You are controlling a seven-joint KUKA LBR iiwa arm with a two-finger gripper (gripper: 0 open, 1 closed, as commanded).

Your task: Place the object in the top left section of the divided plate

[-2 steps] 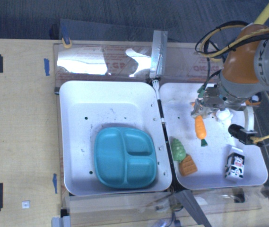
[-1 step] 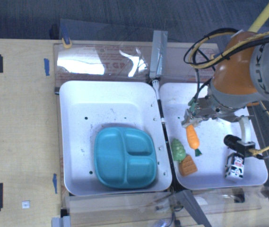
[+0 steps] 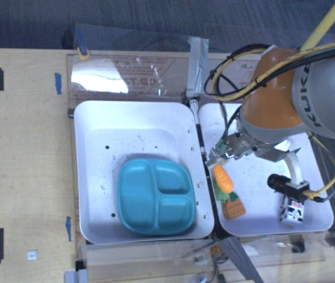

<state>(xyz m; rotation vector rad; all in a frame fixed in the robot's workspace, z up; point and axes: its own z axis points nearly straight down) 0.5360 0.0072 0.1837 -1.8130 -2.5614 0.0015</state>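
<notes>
Carrot-shaped orange toy with a green top (image 3: 224, 180) is seen lying in the right white bin (image 3: 317, 214), just beside the wall shared with the left white bin (image 3: 90, 158), apart from the teal divided plastic plate (image 3: 155, 196) resting in that left bin. No section of the plate has been filled, so pickup, transfer and placing into the top left section are judged to remain. The gripper (image 3: 229, 149) is poised just above the toy, its state cannot be told, and "KU" is read on the grey arm (image 3: 326, 99).
</notes>
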